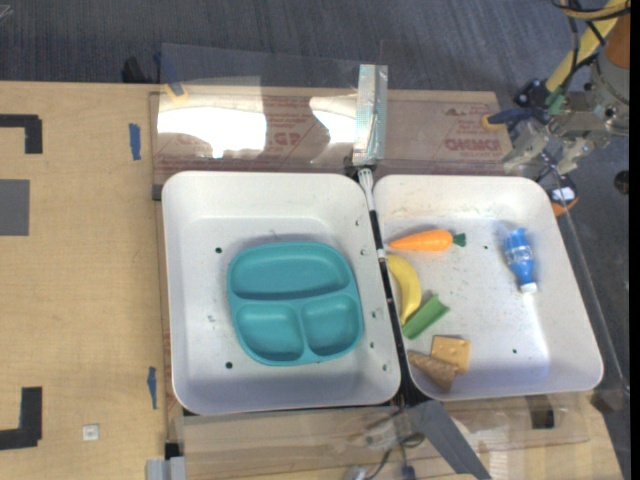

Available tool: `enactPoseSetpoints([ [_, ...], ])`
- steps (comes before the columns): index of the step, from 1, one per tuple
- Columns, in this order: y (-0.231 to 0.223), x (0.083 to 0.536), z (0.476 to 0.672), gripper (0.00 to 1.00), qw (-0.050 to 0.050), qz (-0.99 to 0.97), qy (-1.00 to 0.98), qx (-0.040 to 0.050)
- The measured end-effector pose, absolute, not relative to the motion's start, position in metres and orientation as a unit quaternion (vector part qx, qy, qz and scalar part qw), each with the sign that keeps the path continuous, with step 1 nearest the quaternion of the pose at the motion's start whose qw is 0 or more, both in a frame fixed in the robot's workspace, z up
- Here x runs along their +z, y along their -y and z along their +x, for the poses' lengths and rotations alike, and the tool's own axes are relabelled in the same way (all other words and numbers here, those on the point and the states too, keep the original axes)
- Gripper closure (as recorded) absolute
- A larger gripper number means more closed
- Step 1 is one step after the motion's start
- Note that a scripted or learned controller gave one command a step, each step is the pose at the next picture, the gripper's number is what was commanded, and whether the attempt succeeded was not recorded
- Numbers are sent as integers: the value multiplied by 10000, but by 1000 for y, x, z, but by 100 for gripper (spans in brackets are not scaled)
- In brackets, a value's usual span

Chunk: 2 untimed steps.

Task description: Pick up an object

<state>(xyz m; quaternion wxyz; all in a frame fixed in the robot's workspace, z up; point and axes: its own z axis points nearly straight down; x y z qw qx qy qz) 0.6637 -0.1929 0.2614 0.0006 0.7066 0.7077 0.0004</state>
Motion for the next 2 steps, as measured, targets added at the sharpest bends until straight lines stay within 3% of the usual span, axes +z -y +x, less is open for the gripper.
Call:
enactPoseSetpoints([
  [1,109,124,613,0,-58,7108,-7033,-30],
  [2,97,87,650,0,32,6573,-7536,22],
])
